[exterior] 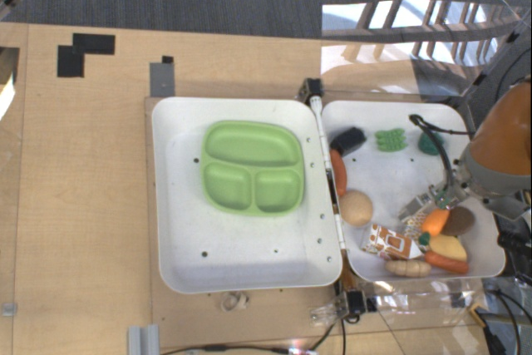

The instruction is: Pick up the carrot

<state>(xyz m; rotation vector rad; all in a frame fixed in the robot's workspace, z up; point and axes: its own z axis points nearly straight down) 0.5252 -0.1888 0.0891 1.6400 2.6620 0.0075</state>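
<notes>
The arm (503,141) comes in from the right edge of the worktop, its orange band showing large above the wrist, with grey housing below it. It leans down and to the left, ending in the claw (434,199) low over the near right part of the worktop.

Even, fairly bright light falls from above, and shadows stay soft and short. Glare washes the 2 white bins (249,262), most strongly the left one. A bright reflection of slatted light gleams on a clear panel (416,21) at upper right. Focus is slightly soft throughout, with mild graininess.
</notes>
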